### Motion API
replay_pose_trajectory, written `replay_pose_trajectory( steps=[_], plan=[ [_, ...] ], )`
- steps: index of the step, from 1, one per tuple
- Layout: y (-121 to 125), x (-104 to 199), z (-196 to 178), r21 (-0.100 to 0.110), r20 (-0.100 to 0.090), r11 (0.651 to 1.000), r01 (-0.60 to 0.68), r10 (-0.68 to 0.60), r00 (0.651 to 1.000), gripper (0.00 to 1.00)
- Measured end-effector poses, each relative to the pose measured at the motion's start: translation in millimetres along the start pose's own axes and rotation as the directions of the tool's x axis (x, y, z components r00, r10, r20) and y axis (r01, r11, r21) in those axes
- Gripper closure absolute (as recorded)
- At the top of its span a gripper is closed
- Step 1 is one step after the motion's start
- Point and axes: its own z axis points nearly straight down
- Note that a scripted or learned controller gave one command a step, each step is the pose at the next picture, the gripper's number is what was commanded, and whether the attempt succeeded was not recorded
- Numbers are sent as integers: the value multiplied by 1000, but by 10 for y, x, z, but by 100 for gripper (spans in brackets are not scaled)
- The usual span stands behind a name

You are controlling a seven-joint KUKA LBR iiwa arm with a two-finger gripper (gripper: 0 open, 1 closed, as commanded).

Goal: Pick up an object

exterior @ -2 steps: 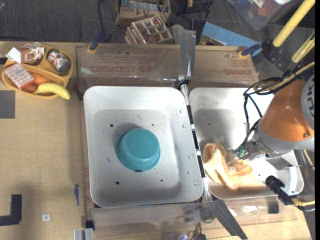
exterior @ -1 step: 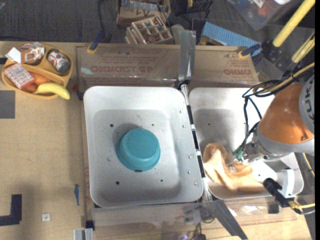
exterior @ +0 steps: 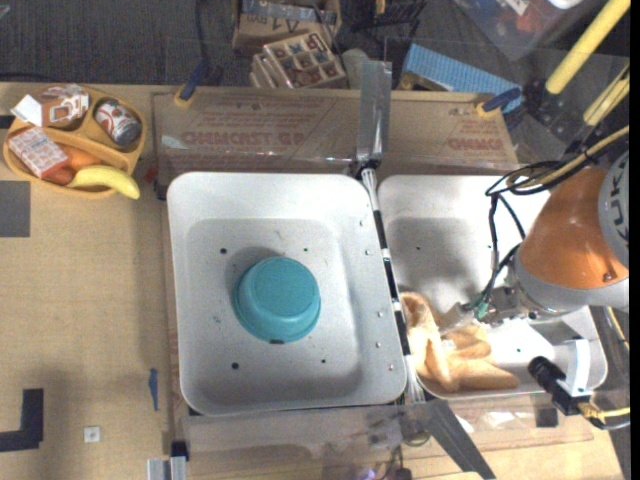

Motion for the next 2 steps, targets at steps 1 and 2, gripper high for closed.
replay_pose_trajectory(
  steps=[1, 2],
  plan=[
    [-31, 166, -1, -1, 0, 1000, 25, -25, 1000, 0],
    [505, -13, 12, 2, -4, 992, 123, -123, 992, 0]
  ],
)
